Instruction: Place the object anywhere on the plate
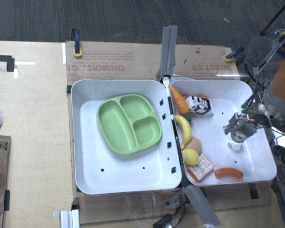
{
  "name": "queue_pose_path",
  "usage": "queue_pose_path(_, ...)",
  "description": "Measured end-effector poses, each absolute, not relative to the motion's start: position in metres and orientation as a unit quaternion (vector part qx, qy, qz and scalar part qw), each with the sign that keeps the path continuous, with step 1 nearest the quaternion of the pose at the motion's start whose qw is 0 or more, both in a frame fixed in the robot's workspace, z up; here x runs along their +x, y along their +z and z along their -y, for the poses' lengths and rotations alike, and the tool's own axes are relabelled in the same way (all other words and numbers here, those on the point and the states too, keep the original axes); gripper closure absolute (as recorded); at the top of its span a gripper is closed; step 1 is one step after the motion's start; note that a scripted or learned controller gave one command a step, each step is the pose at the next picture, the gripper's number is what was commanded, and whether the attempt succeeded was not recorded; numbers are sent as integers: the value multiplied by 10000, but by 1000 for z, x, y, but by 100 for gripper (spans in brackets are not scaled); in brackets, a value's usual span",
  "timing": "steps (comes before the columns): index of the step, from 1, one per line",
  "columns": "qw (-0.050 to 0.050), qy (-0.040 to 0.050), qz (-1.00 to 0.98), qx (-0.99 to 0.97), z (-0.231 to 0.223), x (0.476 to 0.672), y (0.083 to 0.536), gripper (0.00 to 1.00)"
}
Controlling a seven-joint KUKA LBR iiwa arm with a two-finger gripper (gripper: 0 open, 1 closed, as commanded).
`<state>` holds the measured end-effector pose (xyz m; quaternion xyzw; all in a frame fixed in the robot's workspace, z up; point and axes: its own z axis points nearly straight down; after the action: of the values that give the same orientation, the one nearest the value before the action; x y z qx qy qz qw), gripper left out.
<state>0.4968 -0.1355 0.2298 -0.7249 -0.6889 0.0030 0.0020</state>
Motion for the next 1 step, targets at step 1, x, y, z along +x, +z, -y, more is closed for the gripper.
queue_pose_path(1, 27, 38, 6795, -7337, 39, 511, 215, 100)
